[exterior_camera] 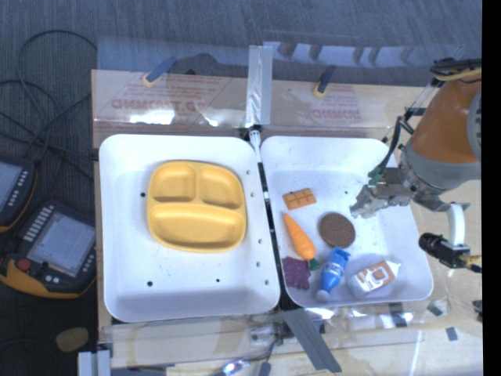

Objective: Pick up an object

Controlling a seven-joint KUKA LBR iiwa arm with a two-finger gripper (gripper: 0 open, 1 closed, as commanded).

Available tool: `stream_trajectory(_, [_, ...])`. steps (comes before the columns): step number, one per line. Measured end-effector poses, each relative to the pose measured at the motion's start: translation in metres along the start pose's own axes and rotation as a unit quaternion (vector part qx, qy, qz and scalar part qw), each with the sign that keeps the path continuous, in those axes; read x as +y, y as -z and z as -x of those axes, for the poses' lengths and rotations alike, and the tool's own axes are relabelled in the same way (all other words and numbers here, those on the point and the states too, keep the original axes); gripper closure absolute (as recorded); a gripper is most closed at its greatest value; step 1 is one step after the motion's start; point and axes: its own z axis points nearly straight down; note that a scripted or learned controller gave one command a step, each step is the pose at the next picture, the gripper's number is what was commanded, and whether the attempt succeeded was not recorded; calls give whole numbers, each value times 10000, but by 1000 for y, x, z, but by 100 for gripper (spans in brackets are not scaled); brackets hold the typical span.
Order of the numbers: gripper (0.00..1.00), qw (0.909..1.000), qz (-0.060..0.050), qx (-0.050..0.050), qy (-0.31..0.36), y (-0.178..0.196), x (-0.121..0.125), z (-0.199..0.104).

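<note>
divided plate (196, 206) in the left bin (117, 233); toy foods (337, 229) in the right bin (329, 151).

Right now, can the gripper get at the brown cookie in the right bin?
Probably yes. The gripper hovers just right of the brown cookie, which lies flat with open bin floor around it; nothing sits between them.

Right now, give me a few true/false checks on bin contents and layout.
1. The yellow divided plastic plate lies in the left white bin. True.
2. The orange toy carrot lies in the left bin. False: it is in the right white bin.
3. The round brown cookie sits on the plate. False: it lies on the right bin's floor.
4. The small blue bottle lies beside the purple toy grapes. True.
</note>
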Motion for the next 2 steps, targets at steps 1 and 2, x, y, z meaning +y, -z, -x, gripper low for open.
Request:
stream_trajectory(1, [0, 10000, -1, 1, -1, 0, 0, 0])
stream_trajectory(2, [0, 9999, 16, -13, -166, -100, 1, -7])
